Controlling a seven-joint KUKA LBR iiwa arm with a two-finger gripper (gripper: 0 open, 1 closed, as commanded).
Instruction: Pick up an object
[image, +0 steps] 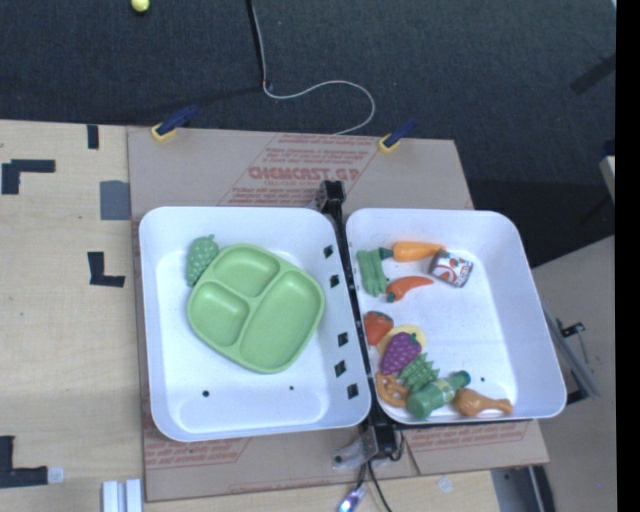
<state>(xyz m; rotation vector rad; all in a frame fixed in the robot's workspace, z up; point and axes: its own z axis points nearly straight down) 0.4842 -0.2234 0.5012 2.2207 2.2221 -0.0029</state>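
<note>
Nearest the camera, a green bottle (432, 395) and tan duck-like toy (482, 404) lie along the right bin's (520, 300) front wall, beside purple grapes (398, 352). Behind them sit 2 carrots (412, 268), green beans (370, 271) and a small can (450, 268); that bin's right half is bare. The left bin (165, 320) holds a green divided plate (257, 308) touching a green grape bunch (201, 258).

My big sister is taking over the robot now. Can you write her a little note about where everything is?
Left bin: green divided plate with a green bumpy toy at its upper-left edge.
Right bin: toy food along the left side and bottom: carrot, small can, purple grapes, more in a pile.
Done: nothing lifted.
Left: pick up one object.
</note>
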